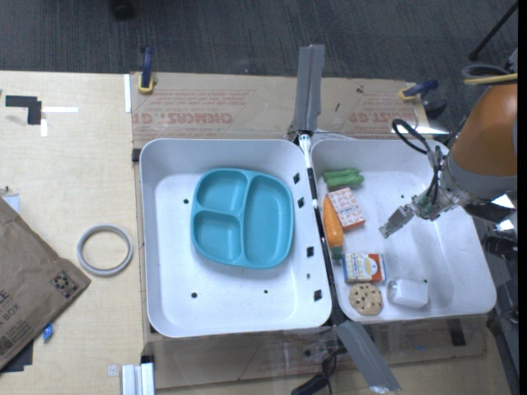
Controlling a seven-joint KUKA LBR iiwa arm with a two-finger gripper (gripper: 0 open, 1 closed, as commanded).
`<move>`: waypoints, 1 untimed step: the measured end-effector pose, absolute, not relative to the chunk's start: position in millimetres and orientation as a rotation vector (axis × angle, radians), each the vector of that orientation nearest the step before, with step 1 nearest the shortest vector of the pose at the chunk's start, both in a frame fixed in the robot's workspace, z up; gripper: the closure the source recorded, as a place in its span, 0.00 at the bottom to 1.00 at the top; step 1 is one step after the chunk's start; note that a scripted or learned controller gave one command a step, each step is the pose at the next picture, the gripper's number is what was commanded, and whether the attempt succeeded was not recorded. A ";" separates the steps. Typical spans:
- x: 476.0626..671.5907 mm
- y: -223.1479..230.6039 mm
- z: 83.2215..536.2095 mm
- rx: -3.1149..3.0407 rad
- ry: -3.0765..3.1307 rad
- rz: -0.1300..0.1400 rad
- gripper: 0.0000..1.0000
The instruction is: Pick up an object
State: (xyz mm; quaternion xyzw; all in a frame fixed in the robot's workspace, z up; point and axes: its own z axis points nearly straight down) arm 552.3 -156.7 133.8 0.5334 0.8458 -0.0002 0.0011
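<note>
A pale wooden bench (66, 188) is filling the left and centre of the frame, with a strip of dark grey carpet (247, 15) running across the top. A sheet of brown cardboard (222, 109) with red printing is lying under the two white bins, held by blue clamps (146, 68) at its upper corners.

The left bin (165, 303) is sitting at centre frame and is holding a teal divided plate (244, 218), lying flat near its middle. The right bin (461, 286) is touching it along a shared edge. Along this bin's left side a row of toy foods is lying: a green vegetable (342, 177) at the top, a red-and-white carton (346, 208) below it, an orange carrot-like piece (333, 227) just beside the carton, a small orange-and-white packet (364, 267), and a cookie (366, 299) near the lower edge. A white block (408, 293) is resting to the right of the cookie.

The arm is reaching in from the right edge, its orange band (490, 130) showing at upper right. The gripper (397, 221) is hanging over the bare middle of the right bin, tilted down to the left, apart from the foods; nothing is showing in it, and how far it is open cannot be told.

On the bench at left, a roll of tape (105, 248) is lying flat, with a brown paper bag (29, 278) at the lower left corner and black tape marks (25, 105) at upper left.
</note>
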 end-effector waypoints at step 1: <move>506.3 -127.4 95.3 1.681 2.649 0.003 0.00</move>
